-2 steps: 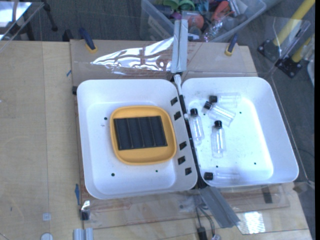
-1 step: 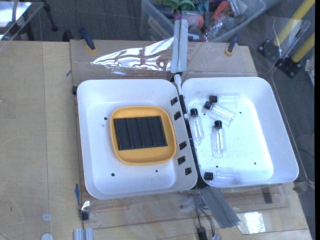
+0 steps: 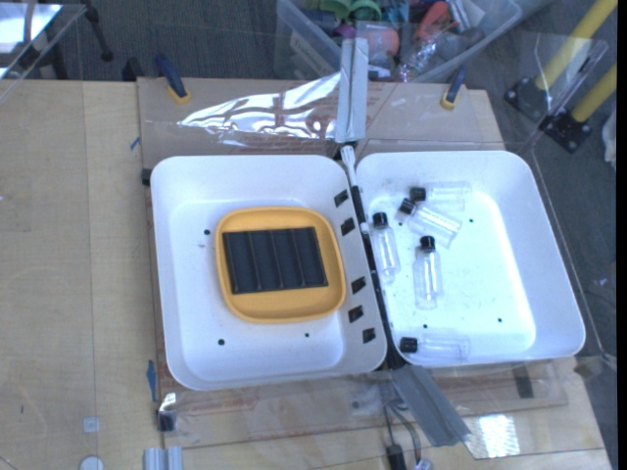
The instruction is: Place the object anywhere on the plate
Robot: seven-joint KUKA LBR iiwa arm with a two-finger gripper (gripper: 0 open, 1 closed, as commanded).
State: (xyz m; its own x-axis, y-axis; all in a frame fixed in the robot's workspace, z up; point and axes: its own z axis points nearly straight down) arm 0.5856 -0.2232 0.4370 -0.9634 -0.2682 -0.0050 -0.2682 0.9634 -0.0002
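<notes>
Vials of clear plastic with black caps, five in all, are seen lying on their sides in the right bin (image 3: 549,292). Two of them (image 3: 443,197) (image 3: 434,223) are found close together toward the far side of that bin, each set at an angle. A third vial (image 3: 386,248) is laid just beside the bin's left wall, and a fourth vial (image 3: 427,272) is placed near it, toward the middle of the floor. The fifth vial (image 3: 438,345) is set apart from the rest, at the near left corner, with its cap turned to the left.

A yellow plate (image 3: 284,308) is seated in the middle of the left bin (image 3: 176,189), and its centre is covered by a dark ridged panel (image 3: 274,260). None of the vials is touching the plate; all are kept from it by the wall between the two bins.

Whether the jaws are open or closed cannot be told.

Both bins are borne on a wooden bench (image 3: 59,262). A crinkled clear sheet (image 3: 265,116) is spread just beyond the left bin, and a clear tub (image 3: 392,13) of coloured odds and ends is set farther back.
</notes>
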